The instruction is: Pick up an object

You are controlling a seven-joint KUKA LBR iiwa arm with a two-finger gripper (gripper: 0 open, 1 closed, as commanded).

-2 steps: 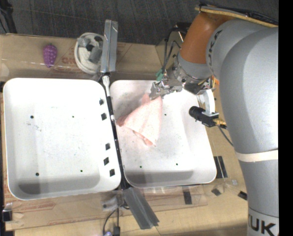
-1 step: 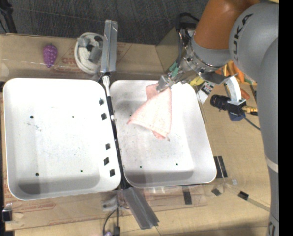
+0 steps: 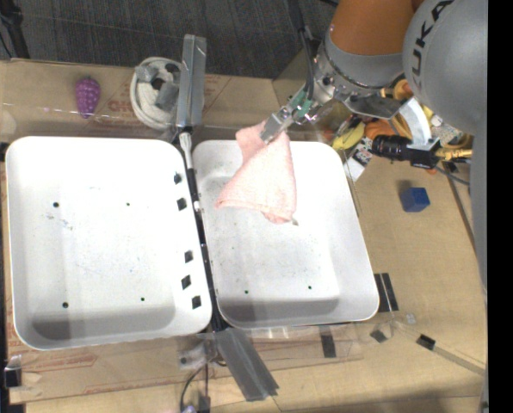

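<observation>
Two bins side by side, a cloth hanging over the right one

The left bin [image 3: 93,239] and right bin [image 3: 282,248] sit edge to edge on the bench [image 3: 429,274], a divider bar [image 3: 192,222] between them. The gripper [image 3: 282,123] hangs over the right bin's far edge, pinching the top corner of a cloth [image 3: 263,177] that drapes down over that bin's far half. Behind the left bin lie a small knobbly object [image 3: 87,95] and, to its right, a coiled cable [image 3: 156,91]. A small block [image 3: 416,199] rests on the bench right of the right bin.
</observation>
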